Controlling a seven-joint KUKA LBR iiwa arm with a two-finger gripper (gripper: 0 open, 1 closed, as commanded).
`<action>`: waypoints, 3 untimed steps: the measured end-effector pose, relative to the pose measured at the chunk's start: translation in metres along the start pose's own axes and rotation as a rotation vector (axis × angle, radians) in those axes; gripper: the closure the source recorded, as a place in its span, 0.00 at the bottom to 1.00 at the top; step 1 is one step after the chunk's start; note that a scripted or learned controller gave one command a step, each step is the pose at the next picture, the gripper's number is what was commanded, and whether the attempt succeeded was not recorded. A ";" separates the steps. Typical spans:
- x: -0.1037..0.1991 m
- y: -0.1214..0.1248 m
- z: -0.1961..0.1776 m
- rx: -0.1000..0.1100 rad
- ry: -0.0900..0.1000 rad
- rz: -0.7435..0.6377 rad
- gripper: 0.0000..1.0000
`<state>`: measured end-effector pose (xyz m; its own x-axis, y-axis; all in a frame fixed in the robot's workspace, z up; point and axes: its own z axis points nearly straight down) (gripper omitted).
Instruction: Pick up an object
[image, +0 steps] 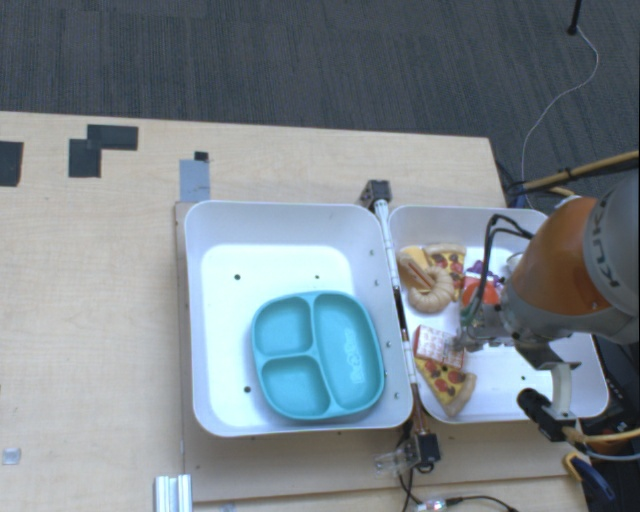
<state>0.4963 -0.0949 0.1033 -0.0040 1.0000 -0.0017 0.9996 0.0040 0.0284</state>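
Gripper (468, 338) down in your right-hand bin (590, 395), its grip impossible to read from up here.
Your arm (560, 275) covers it, right above the red packet (436, 344); pizza slice toy (446, 384) just below, bagel toy (428, 278) beyond, blue divided plate (318, 354) in the left bin (215, 300).

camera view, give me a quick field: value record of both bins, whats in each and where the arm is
left bin: blue divided plate, three compartments
right bin: toy foods along its left side
toy foods: pizza slice, red packet, bagel, hot dog
arm: over right bin, reaching in from the right
gripper: low, just right of the red packet
fingers: cannot tell
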 end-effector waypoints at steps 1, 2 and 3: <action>0.000 0.000 0.000 0.000 -0.001 0.000 0.00; 0.001 0.002 -0.011 -0.004 0.002 -0.004 1.00; 0.001 0.002 -0.011 -0.003 0.002 -0.003 0.00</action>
<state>0.4981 -0.0937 0.1142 -0.0071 1.0000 0.0001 0.9995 0.0071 0.0314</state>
